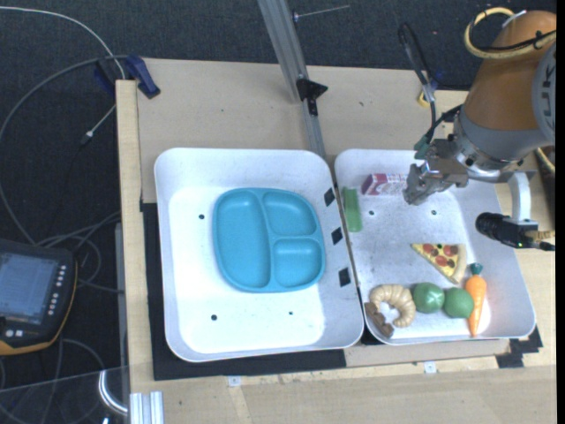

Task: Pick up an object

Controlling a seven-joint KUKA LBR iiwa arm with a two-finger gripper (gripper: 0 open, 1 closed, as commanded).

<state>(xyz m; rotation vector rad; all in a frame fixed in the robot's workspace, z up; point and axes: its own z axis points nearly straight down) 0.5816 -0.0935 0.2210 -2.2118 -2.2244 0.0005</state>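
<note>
Right bin (521, 312): pizza slice (440, 256), carrot (477, 300), two green rounds (443, 299) and croissant (393, 305) along the near side; small pink box (385, 183) at the far edge; green strip (352, 209) by the left wall.

Left bin (181, 325): blue divided plate (268, 238).

Gripper (422, 186): poised in the far part of the right bin, just right of the pink box; finger state cannot be told, nothing seen between them.

Progress, as judged: no object lifted; grasp and raise both remain.

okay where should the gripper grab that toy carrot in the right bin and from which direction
Grip the toy carrot across the middle of its orange body, coming straight down from above. It lies flat, pointing along the bin's right wall, with a green ball close on its left, so set the fingers carefully on either long side.
</note>
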